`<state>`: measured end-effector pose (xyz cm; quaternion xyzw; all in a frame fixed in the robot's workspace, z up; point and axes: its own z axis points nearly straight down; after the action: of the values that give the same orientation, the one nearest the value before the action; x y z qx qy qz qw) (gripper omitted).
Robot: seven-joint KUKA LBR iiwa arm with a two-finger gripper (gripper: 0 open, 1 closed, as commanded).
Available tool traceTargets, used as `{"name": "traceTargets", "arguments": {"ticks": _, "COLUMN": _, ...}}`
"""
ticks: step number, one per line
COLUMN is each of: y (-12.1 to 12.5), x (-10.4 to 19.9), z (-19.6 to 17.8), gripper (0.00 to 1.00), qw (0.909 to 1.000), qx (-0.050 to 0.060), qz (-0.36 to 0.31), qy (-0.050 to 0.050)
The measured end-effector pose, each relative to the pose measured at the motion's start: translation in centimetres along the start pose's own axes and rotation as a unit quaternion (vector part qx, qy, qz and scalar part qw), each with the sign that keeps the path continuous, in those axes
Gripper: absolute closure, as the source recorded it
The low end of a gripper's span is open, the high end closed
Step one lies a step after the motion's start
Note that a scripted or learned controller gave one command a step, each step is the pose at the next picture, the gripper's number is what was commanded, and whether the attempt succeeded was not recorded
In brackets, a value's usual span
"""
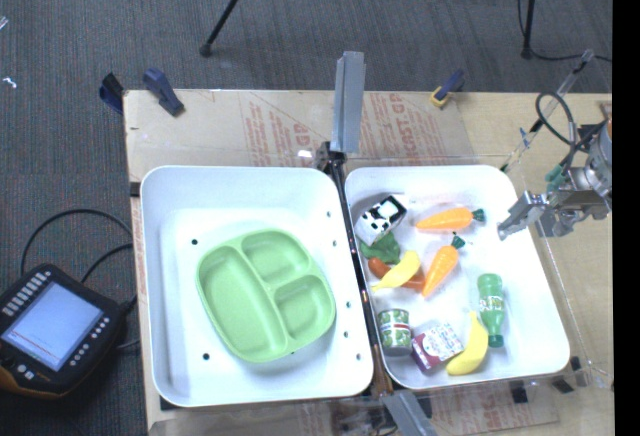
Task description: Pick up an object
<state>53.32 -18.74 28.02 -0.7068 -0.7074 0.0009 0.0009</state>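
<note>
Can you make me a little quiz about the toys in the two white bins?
1. True or false: the green tray lies in the left bin.
2. How many carrots are in the right bin? A) one B) two C) four
3. Fill in: the banana lies right next to the green ____.

Key: 1. True. 2. B: one carrot near the top, another carrot below it. 3. bottle.
</note>
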Motion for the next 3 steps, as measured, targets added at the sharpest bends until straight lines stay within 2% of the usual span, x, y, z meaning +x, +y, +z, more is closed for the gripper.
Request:
{"name": "traceTargets", "arguments": {"ticks": 1, "y": 3.8, "x": 1.5, "z": 8.1, "gripper": 0.00, "qw": 0.9977, "qx": 0.001, "qz": -0.068, "qy": 0.001}}
{"name": "traceTargets", "arguments": {"ticks": 2, "y": 5.4, "x": 4.4, "z": 19.3, "gripper": 0.00, "qw": 0.9970, "qx": 0.000, "qz": -0.078, "qy": 0.001}}
{"name": "traceTargets", "arguments": {"ticks": 3, "y": 9.4, "x": 1.5, "z": 19.2, "gripper": 0.00, "qw": 0.9975, "qx": -0.001, "qz": -0.071, "qy": 0.000}}
